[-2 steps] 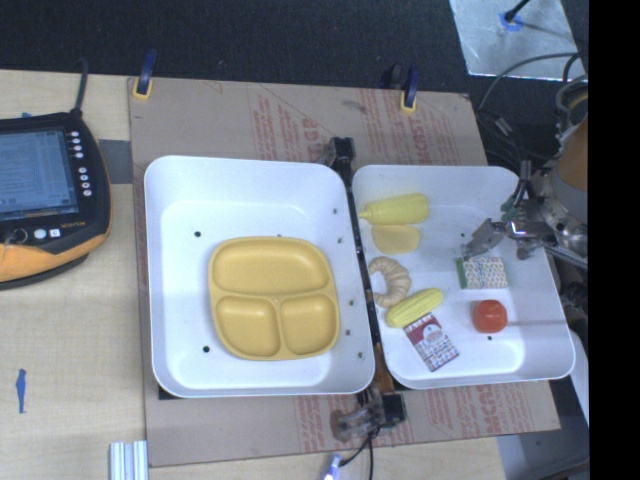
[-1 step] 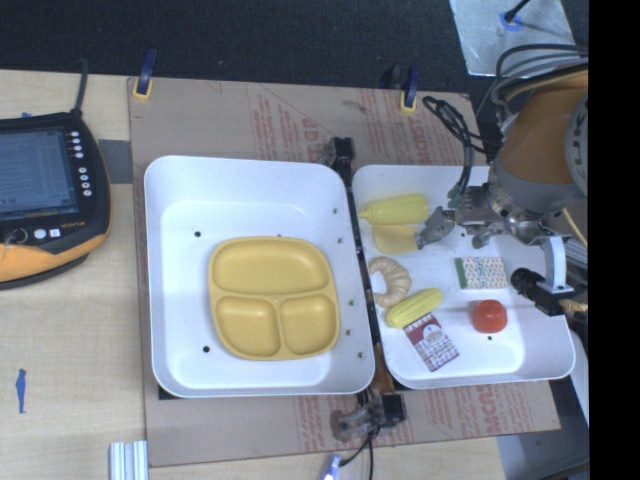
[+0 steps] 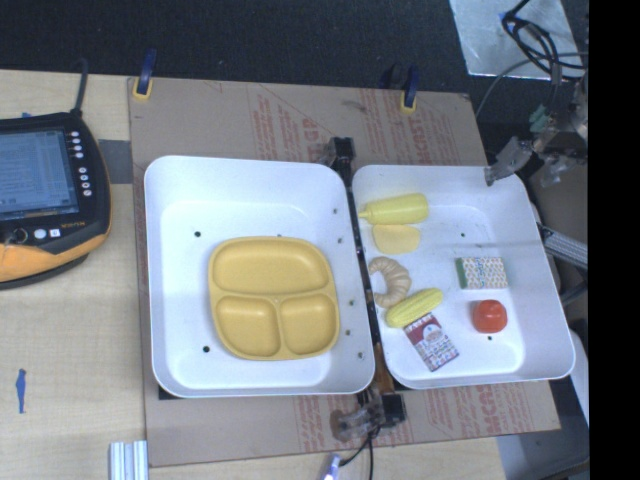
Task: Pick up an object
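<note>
Since the right bin (image 3: 545, 298) holds 7 small props, the red tomato (image 3: 490, 315) at its 4 o'clock looks lightest and firm, though round and slippery: pinch across its middle. Whether the hand (image 3: 505, 163), at the bin's 1 o'clock rim, is spread I cannot tell.

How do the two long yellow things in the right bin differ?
The upper corn lies nearly level near the bin's top left corner, while the lower corn sits tilted lower down. The upper one looks longer and paler; the lower one looks shorter and greener. The lower one touches a ring-shaped pretzel; the upper one doesn't. Both are yellow, oblong toys.
</note>
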Available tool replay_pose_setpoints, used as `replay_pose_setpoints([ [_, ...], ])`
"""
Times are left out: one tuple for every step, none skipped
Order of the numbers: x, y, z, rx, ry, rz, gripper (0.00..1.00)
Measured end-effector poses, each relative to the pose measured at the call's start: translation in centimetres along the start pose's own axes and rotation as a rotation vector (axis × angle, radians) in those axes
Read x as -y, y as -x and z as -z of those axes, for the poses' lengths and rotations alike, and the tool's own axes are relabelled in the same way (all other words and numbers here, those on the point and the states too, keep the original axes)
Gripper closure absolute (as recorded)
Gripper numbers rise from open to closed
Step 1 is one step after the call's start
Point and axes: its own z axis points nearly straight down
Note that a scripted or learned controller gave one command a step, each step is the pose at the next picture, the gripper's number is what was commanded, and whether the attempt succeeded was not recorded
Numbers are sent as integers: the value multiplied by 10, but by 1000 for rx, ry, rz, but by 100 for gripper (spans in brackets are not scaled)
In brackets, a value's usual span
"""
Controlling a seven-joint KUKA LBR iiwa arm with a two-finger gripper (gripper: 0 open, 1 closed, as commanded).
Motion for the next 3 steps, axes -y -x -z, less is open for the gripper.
replay_pose_setpoints([
  [-30,-42,-155,-1,6,2,0],
  [64,-107,-157,-3,-9,5,0],
  [5,-70,-81,-1,-2,3,0],
])
